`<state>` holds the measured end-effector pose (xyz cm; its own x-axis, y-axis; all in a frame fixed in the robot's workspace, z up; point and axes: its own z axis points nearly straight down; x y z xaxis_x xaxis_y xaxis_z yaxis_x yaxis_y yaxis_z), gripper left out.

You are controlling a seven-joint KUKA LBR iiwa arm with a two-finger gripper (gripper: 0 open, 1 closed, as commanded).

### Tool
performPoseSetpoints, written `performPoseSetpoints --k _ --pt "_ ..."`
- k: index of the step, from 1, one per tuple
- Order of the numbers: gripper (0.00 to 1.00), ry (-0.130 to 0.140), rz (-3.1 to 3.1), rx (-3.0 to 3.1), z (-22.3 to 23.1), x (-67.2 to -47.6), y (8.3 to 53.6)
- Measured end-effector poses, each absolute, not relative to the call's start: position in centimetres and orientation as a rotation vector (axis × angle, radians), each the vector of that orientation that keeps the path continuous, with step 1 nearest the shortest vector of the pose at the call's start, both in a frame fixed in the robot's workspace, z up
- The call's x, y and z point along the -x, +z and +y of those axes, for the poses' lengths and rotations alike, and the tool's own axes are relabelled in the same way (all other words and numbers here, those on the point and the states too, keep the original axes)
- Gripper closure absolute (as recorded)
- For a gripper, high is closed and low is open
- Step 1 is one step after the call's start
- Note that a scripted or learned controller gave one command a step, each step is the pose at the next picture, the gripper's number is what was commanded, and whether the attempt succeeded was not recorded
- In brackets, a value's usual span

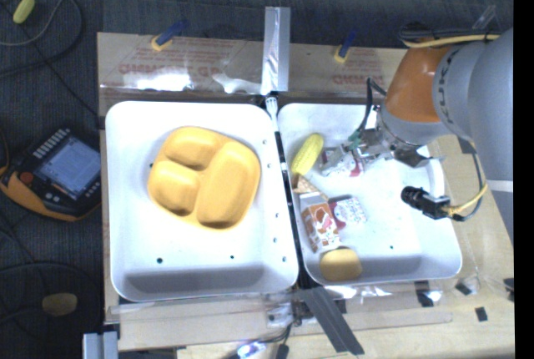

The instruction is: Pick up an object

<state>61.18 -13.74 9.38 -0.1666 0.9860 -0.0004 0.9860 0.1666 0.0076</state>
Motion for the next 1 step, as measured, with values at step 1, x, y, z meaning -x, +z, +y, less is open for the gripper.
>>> performPoseSetpoints --k 1 --pt "1.00 -0.002 2.365 -2.068 -7.05 -63.22 18.33"
